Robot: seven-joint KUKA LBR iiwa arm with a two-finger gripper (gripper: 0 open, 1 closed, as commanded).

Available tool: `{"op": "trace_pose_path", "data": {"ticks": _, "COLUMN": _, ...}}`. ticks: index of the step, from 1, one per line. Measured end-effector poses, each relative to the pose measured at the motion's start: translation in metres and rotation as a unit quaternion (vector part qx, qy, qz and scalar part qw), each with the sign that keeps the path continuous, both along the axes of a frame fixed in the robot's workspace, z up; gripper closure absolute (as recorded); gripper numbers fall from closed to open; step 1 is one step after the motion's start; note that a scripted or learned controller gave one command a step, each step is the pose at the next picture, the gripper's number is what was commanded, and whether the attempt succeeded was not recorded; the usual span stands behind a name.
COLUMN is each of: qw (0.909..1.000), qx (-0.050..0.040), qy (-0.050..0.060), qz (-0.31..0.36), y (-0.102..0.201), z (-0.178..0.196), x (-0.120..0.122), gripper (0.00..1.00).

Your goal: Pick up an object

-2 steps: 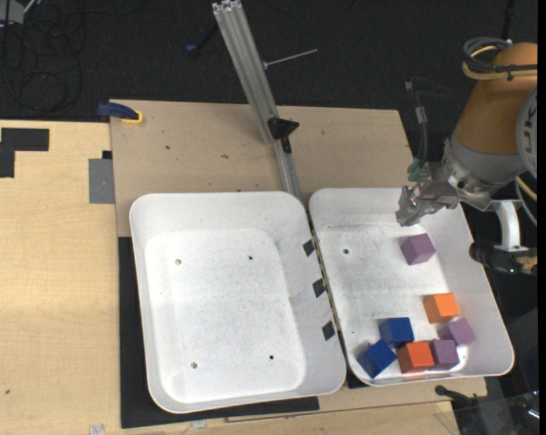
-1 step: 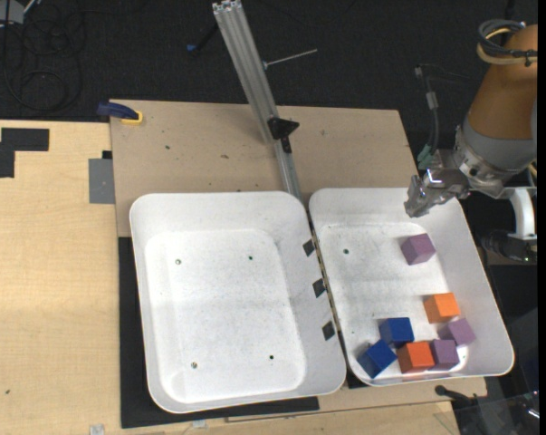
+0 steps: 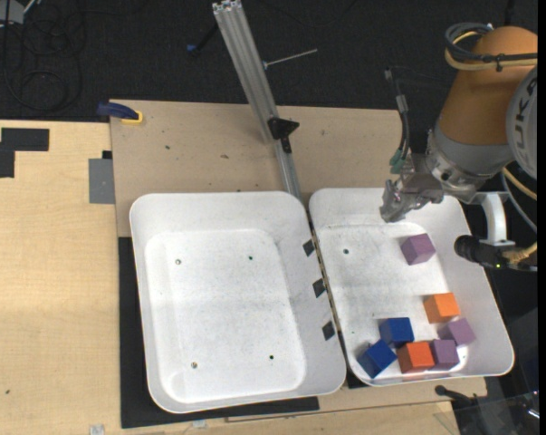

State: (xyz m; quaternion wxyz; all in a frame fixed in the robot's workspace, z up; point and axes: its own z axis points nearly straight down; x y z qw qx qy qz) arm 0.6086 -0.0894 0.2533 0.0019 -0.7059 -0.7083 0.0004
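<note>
1. The left bin (image 3: 155,234) lies at the left of the pair, its white floor bare apart from a few dark specks.
2. The right bin (image 3: 345,216) sits just beside it, joined along the middle edge by small black clips. All the blocks are in this bin.
3. At its near end lies a tight cluster: a blue block (image 3: 378,357) at the front left, a second blue block (image 3: 397,330) just behind it, an orange-red block (image 3: 416,355) beside them, then a purple block (image 3: 445,352) and another purple block (image 3: 460,331) against the right wall. An orange block (image 3: 442,307) rests just behind that group.
4. A lone purple cube (image 3: 418,248) stands apart, nearer the far end, with open floor around it.
5. The gripper (image 3: 395,208) hangs over the far part of the right bin, behind and to the left of the lone purple cube and apart from it. Whether the pincer is released or clenched I cannot tell from this angle; nothing is visible in it.
6. Judged from this, nothing is picked up: every block rests on the bin floor. The descent, the grasp and the lift are all left to do, and the lone cube looks the nearest, least crowded target.
</note>
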Motion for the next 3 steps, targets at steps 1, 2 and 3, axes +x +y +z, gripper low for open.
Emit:
{"op": "trace_pose_path", "data": {"ticks": 1, "qw": 1.0000, "qx": 0.0002, "qy": 0.000, "qz": 0.001, "y": 0.061, "z": -0.011, "x": -0.002, "gripper": 1.00}}
{"op": "trace_pose_path", "data": {"ticks": 2, "qw": 1.0000, "qx": 0.0001, "qy": 0.001, "qz": 0.000, "y": 0.118, "z": -0.025, "x": -0.002, "gripper": 1.00}}
{"op": "trace_pose_path", "data": {"ticks": 3, "qw": 1.0000, "qx": -0.0001, "qy": 0.001, "qz": 0.000, "y": 0.163, "z": -0.029, "x": -0.008, "gripper": 1.00}}
